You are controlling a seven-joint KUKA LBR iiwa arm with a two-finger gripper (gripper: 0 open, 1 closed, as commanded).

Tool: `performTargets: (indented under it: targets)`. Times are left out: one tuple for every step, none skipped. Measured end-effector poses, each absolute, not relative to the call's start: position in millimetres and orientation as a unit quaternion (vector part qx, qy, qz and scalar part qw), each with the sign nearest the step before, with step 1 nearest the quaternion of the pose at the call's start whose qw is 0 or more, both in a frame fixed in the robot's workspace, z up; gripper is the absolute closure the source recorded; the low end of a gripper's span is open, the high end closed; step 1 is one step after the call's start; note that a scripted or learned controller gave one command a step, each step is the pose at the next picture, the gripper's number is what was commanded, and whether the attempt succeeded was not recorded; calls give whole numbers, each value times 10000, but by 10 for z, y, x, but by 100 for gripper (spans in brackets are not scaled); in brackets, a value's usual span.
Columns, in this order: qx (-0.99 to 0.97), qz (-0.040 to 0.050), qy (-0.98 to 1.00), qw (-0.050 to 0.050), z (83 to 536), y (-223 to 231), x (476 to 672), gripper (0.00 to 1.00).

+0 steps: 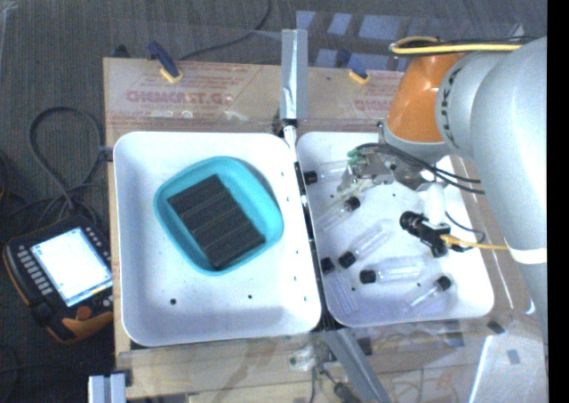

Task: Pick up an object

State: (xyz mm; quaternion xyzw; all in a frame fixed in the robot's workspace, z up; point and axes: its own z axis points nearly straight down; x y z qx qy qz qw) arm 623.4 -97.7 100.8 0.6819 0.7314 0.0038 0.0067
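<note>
Hovering over the back of the right bin [480, 303], the gripper [363, 170] sits near that bin's rear-left corner, just right of the divider between the two bins. Whether it has anything in hand I cannot tell; the wrist hardware hides the business end and nothing is visibly clamped there. Candidate objects are the clear vials with black caps scattered on the right bin's floor. Nearest one [336, 209] lies just in front of the gripper, toward the bin's near edge, cap pointing back toward the gripper, long axis running diagonally front-left to back-right. A second vial [366, 245] sits further forward, mid-bin, also diagonal, cap at its front-left end. A third [396, 273] lies nearly crosswise further forward again, and a fourth [427, 291] is near the bin's front-right. My read: the nearest vial is the short move, a small step toward the bin's front, with the wrist turned so the grip closes across that diagonal axis. Left bin [133, 303] holds a teal dish [169, 205] with a black ribbed block [216, 221] in it, well apart from the gripper.
</note>
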Motion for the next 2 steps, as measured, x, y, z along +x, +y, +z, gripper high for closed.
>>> performTargets:
  targets:
    - [6819, 35, 7314, 65, 1007, -977, 6233, 0]
    - [6819, 35, 7315, 65, 1007, -977, 6233, 0]
